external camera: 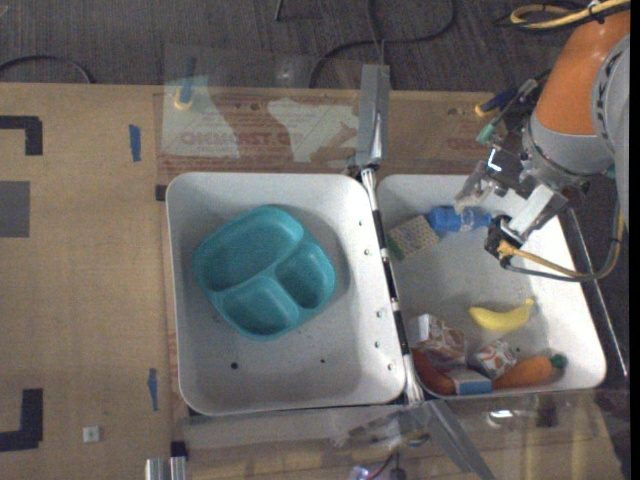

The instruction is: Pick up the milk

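On brown bench [80,268], two white bins [190,368]; grey floor beyond.

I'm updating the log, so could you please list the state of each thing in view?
teal divided plate: upright in left bin
banana: lying flat in right bin
carrot: lying by the near wall
blue item: lying beside the pincer
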Motion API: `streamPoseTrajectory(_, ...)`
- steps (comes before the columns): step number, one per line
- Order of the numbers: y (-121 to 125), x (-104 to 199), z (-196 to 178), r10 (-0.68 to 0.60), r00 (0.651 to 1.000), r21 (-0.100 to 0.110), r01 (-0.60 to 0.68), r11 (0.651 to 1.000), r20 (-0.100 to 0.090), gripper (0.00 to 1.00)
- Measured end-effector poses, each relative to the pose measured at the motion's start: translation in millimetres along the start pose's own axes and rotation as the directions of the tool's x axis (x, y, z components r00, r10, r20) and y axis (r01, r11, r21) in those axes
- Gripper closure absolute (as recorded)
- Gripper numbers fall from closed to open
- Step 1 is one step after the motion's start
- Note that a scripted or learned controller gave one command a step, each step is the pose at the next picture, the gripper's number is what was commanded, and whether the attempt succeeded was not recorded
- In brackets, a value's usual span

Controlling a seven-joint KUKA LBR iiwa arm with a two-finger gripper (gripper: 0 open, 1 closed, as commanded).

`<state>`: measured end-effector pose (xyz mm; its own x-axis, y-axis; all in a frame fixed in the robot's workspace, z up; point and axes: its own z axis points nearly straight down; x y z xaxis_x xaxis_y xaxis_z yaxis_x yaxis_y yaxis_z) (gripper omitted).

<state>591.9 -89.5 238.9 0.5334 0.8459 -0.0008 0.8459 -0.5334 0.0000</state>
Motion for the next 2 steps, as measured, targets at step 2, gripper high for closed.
streamPoseTrajectory(2, 3.9, -139.1, 55.1, 0.307, 0.952, 0.001, -0.307, 0.952, 0.001, 0.0)
